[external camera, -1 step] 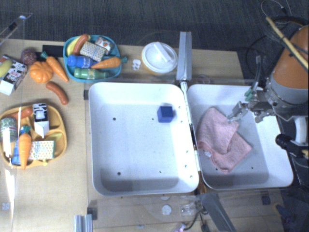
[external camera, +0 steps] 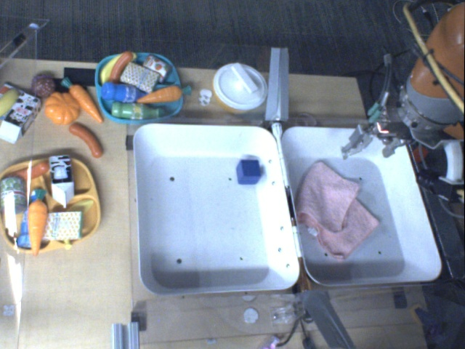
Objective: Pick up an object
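A small blue cube (external camera: 249, 171) lies in the left bin (external camera: 156, 195), near its upper right corner. A crumpled pink cloth (external camera: 334, 206) lies in the middle of the right bin (external camera: 414, 253). My gripper (external camera: 373, 141) hangs over the upper part of the right bin, above and to the right of the cloth. Its two fingers are spread apart and nothing is between them. The grey arm with its orange band reaches in from the upper right.
A metal divider post (external camera: 275, 86) stands at the back between the bins. A white lidded bowl (external camera: 240, 86) and a blue bowl of toy food (external camera: 138, 86) sit behind the left bin. A yellow plate of toys (external camera: 47, 206) lies far left.
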